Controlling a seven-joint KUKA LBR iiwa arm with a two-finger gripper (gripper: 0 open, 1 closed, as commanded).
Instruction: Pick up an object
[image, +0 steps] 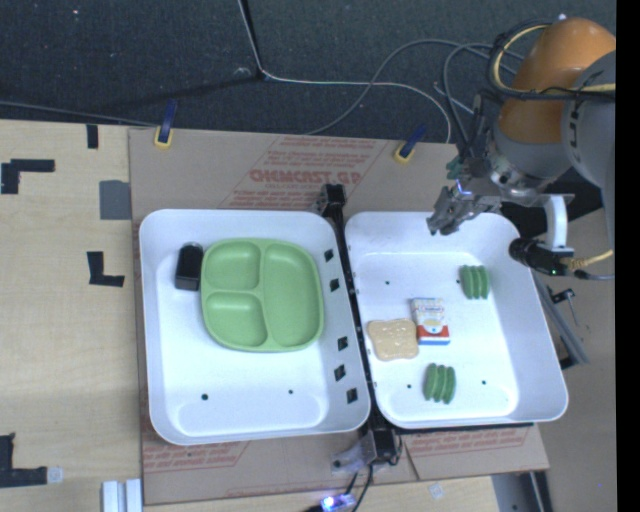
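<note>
**A:** Where is the arm (555, 90)?

**B:** It comes in at about two o'clock, grey with the orange band uppermost. The gripper (452, 215) hangs over the far rim of the right bin (520, 300), at roughly twelve o'clock of that bin, a little toward eleven.

**A:** Open or closed?

**B:** I cannot tell; the tip is small and dark against the white. Nothing is visible in it.

**A:** What lies in the right bin?

**B:** Four things. A green piece (474, 282) sits at about two o'clock from the bin's middle, the nearest item to the gripper but apart from it. A small carton (430, 321) with red and blue marks lies near the middle. A tan slice (392, 339) lies just beside the carton at its eight o'clock, and I cannot tell whether they touch. A second green piece (439, 383) lies at six o'clock, near the front wall.

**A:** And the left bin (170, 380)?

**B:** A green tray (263, 295) with three compartments sits in its upper middle. A black block (189, 266) lies at the tray's nine o'clock, against its edge.

**A:** Anything round the bins?

**B:** Both rest on a cardboard sheet (290, 165) with red print. Yellow clips (405, 150) hold its far edge at about eleven and one o'clock. Cables (400, 60) trail across the dark floor at twelve.
</note>
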